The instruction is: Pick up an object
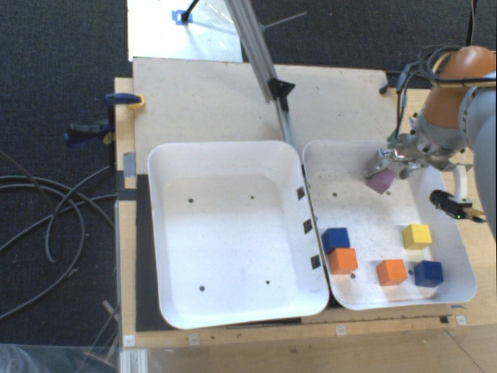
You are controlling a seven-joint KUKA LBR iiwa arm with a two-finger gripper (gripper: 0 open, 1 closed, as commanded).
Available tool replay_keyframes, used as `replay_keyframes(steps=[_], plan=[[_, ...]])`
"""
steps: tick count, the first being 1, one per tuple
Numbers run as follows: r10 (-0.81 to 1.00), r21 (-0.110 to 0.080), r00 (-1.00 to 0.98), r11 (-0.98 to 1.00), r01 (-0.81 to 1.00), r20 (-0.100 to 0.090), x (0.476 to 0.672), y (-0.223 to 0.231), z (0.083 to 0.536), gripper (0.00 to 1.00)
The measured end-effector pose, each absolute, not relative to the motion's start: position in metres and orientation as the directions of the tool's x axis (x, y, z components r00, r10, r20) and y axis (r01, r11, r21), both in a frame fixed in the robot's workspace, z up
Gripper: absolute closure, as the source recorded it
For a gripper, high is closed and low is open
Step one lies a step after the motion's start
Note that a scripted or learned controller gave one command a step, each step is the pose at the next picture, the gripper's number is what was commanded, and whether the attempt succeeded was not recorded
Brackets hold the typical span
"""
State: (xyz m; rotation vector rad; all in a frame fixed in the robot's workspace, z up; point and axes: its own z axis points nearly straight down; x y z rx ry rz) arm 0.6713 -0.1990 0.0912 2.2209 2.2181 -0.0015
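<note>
White bins, 2 of them, sat side by side on the tan counter (202, 99). The left bin (167, 162) had 4 small dark dots on its floor. The right bin (466, 286) held 6 blocks: 2 blue, 2 orange, 1 yellow, 1 purple. One blue block (335, 238) touched an orange block (343, 261) just below it, near the left wall. The other orange block (391, 272) sat beside the 2nd blue block (429, 273) near the front wall. The yellow block (417, 235) was just above those 2. The grey and orange arm (458, 92) came in from the right. Its gripper (387, 169) was over the top part of the right bin, w/ the purple block (380, 181) right at the fingers, maybe held, but I couldn't tell how far open they were.
</note>
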Motion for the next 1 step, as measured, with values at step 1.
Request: replay_keyframes(steps=[1], plan=[[1.000, -0.016, -0.003, 0.003, 1.000, 0.005, 0.6897, -0.2006, 0.0914, 0.00]])
